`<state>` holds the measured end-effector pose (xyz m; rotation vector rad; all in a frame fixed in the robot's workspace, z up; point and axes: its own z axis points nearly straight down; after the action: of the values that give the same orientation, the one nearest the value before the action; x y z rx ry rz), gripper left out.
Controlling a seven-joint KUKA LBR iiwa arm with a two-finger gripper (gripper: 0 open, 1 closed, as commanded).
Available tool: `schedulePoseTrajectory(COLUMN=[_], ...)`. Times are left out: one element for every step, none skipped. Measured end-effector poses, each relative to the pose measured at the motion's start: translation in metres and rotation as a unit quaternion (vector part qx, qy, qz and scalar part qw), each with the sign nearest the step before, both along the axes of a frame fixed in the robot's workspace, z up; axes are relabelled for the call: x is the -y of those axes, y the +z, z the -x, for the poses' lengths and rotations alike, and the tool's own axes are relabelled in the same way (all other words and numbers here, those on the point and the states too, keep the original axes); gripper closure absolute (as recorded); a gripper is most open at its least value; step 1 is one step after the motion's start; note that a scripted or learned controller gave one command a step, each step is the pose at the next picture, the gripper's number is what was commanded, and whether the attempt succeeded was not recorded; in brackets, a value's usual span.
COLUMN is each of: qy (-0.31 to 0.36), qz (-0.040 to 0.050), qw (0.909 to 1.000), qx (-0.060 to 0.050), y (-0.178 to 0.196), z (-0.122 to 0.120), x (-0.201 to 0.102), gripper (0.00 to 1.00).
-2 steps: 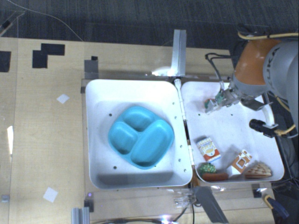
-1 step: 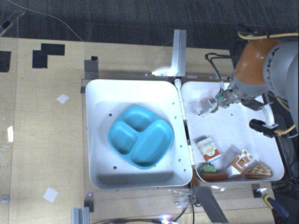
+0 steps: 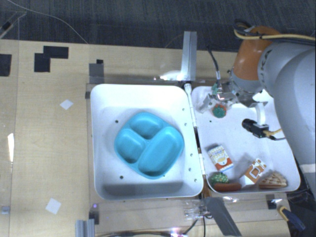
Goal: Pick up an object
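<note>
Claw (image 3: pixel 217 101) sits low at the far-left corner of the right bin (image 3: pixel 291 157). A small green ball (image 3: pixel 218 111) lies just below the tips; whether gripped or only touched: cannot tell. Jaw opening also unclear. For a clean pick, centre tips over the ball, descend vert., close fully before lifting. Snack box (image 3: pixel 220 158) and other items lie well apart, toward the near wall.

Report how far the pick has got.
Done: the gripper is down at the far end of the right bin, right over a small green object. In hand: nothing visibly held; whether it grips that object cannot be told. Left: lifting something out. The small carton, the sausage and the sandwich wedge lie at the near end.
</note>
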<state>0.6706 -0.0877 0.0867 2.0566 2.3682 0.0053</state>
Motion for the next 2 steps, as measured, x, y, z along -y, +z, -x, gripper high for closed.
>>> schedulePoseTrajectory(qy=[-0.071,-0.071], qz=[-0.0006,-0.0006], qw=[0.9975,0.9975], qx=[0.000,-0.001], y=[0.0997,0.0992], z=[0.0672,0.0674], x=[-0.0190,-0.0190], gripper=[0.00,0.00])
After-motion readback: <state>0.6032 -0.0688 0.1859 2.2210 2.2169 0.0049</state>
